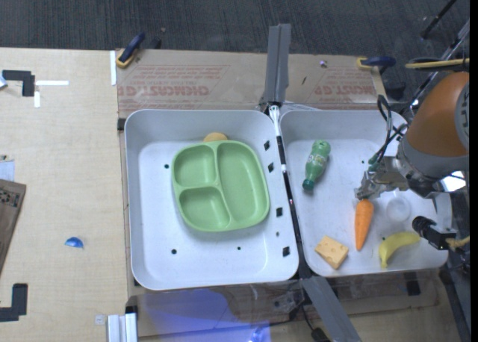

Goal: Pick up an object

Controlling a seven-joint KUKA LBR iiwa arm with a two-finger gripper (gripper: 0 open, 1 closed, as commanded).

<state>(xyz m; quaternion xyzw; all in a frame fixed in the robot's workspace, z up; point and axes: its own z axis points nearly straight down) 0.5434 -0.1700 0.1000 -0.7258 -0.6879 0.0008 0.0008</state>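
Observation:
In the right bin (340,133) lie a green bottle (315,164), an orange carrot (362,223), a yellow cheese wedge (331,251) and a yellow banana (396,246). My gripper (368,190) hangs low over the bin's right side, just above the carrot's top end. Its fingers point down and left toward the carrot. Nothing shows between them. The arm's orange band (441,113) and grey wrist sit above and to the right of it.
The left bin (149,206) holds a green divided plate (220,184) with a small yellow object (215,137) peeking out behind it. A grey divider (278,64) runs between the bins. Cardboard (194,79) lies behind them.

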